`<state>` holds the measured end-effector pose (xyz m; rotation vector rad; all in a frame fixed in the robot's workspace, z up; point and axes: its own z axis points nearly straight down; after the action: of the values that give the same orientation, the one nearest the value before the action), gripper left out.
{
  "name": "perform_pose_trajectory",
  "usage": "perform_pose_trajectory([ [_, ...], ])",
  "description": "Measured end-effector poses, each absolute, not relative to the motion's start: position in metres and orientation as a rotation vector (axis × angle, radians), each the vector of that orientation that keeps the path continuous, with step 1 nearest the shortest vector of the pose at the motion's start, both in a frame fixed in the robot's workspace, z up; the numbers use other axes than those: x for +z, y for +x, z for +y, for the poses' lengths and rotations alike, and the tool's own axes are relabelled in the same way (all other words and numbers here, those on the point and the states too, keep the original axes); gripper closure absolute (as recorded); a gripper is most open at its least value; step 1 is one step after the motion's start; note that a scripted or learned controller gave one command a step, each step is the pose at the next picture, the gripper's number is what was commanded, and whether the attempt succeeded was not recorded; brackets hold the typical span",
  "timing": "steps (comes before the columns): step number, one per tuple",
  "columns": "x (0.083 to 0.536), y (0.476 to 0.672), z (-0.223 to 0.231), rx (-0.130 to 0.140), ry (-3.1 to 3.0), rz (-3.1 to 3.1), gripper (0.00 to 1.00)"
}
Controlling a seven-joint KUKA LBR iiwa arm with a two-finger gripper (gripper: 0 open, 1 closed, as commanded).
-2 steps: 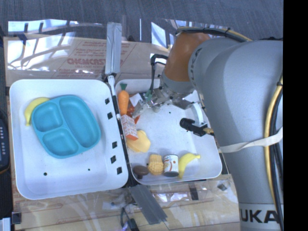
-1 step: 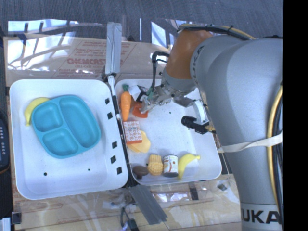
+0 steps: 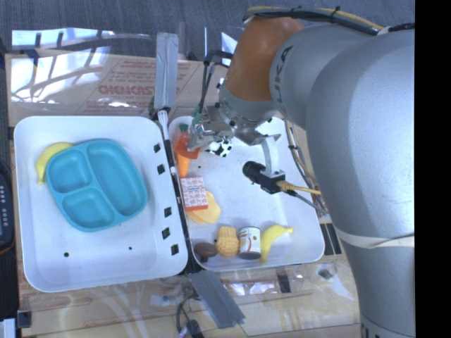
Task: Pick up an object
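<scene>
One gripper (image 3: 206,134) hangs just above the carrot (image 3: 184,155); whether it's spread or pinching, I can't tell.

The left white plastic bin (image 3: 42,266) holds a blue three-compartment plastic tray (image 3: 95,183), with a yellow banana (image 3: 48,158) tucked at its left edge. The right white plastic bin (image 3: 310,248) holds, along its front wall, a yellow corn cob (image 3: 226,241), a small labelled can (image 3: 249,243) and a second yellow banana (image 3: 275,236), left to right.

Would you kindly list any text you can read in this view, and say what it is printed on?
Red lettering on the cardboard sheet behind the bins: blurred, unreadable.
Letters on the arm's grey casing: unreadable at this angle.
Label on the small can: too small.
Print on the red-and-white packet: too small.
</scene>
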<state>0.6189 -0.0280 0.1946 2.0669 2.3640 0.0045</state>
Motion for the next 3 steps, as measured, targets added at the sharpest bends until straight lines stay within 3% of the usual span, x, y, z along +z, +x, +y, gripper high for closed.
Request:
perform_pose_trajectory([
  [1, 0.193, 0.632, -0.004, 0.001, 1.327, 2.845, 1.00],
  [2, 0.284, 0.609, 0.033, 0.003, 1.011, 2.968, 1.00],
  [3, 0.297, 0.629, 0.026, 0.000, 0.511, 3.095, 1.00],
])
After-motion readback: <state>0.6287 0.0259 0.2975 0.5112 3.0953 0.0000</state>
